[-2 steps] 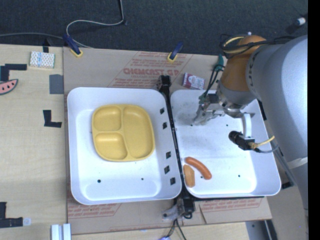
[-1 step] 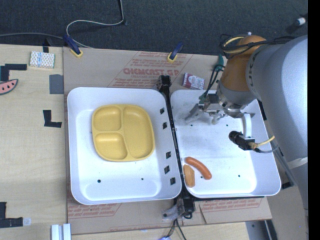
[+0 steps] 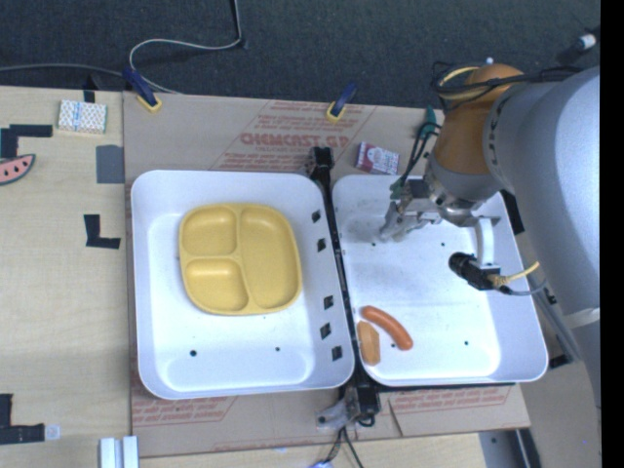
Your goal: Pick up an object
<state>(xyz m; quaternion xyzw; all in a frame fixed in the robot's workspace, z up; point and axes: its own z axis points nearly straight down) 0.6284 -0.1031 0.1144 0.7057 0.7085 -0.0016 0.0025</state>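
Note:
Two toy sausages lie in the right bin [image 3: 507, 354] near its front left corner: a red-orange hot dog [image 3: 387, 326] lying at a slant and a shorter tan one [image 3: 368, 342] just left of it. My gripper [image 3: 395, 224] hangs over the back part of the same bin, well behind the sausages, its metal fingers pointing down and left toward the bin floor. Nothing shows between the fingers. The grey arm with its orange band [image 3: 466, 135] reaches in from the right.
The left bin [image 3: 156, 349] holds a yellow divided plate [image 3: 239, 257]. A black divider strip [image 3: 331, 261] with clips runs between the bins. A small red-and-white packet [image 3: 375, 158] lies on the cardboard behind the right bin. A black cable fitting [image 3: 473, 269] hangs off the arm.

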